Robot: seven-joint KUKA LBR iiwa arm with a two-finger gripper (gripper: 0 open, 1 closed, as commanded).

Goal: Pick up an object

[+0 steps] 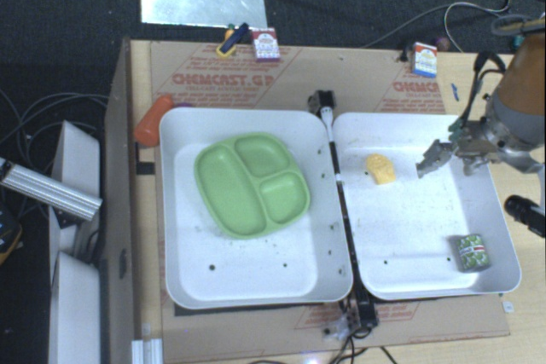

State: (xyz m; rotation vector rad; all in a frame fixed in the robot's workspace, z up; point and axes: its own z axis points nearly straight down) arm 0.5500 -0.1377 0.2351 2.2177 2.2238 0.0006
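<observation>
The left bin (183,268) held a green divided plate (252,183) with three compartments, lying flat. The right bin (409,277) held a small yellow lumpy object (380,168) near its upper left and a small can (472,252) with a green patterned label in its lower right corner. The arm (522,102) was cut off at the view's right edge. The gripper (435,158) hung above the right bin, just right of the yellow object, holding nothing; whether its fingers stood wide or narrow could not be told.

A small yellow lump (381,168) lies in the right bin's upper left, a green-patterned can (472,252) at its lower right corner.
</observation>
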